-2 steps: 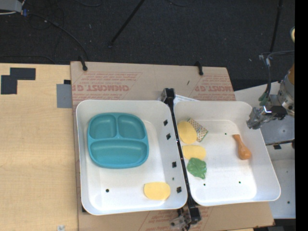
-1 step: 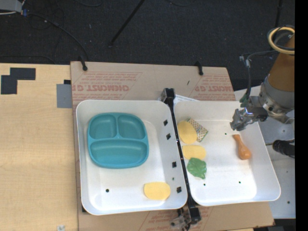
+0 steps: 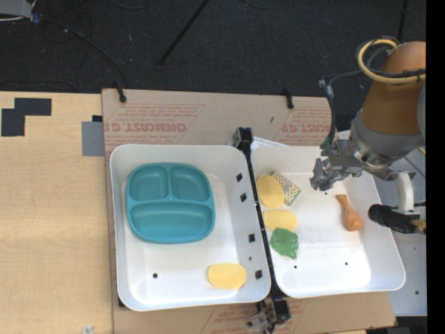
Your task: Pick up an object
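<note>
My jaws (image 3: 324, 179) hover above the right bin (image 3: 375, 273); whether open, I cannot tell. Nothing lifted yet; orange piece (image 3: 350, 213) lies nearest.

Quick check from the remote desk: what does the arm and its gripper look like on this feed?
The arm is a rounded grey body with a broad orange band near the wrist. A yellow cable loops over its top, and thin dark cables run down its left side. The gripper is small, dark grey metal, and angular.
</note>
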You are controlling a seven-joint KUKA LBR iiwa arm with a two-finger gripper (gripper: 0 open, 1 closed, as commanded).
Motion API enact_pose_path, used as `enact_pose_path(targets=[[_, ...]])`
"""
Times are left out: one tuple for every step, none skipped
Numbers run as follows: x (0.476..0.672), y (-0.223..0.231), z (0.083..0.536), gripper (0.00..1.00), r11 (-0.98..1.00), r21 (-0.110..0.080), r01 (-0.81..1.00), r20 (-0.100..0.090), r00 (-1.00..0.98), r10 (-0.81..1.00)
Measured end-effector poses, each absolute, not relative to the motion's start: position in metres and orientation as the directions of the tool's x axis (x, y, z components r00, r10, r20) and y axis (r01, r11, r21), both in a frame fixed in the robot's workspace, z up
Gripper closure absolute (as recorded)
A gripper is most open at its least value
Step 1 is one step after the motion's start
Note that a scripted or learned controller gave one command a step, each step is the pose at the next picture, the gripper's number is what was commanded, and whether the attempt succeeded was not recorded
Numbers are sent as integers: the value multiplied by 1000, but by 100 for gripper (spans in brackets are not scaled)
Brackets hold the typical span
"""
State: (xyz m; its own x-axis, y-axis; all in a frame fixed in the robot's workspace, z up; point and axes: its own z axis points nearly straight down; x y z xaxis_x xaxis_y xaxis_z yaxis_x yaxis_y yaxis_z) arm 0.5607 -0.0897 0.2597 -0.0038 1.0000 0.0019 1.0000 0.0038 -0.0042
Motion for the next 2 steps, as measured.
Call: enact_pose_path(targets=[[565, -45, 247, 100, 4, -4, 1000, 1, -4, 1000], [558, 9, 238, 100, 3, -5, 1000, 1, -3, 1000]])
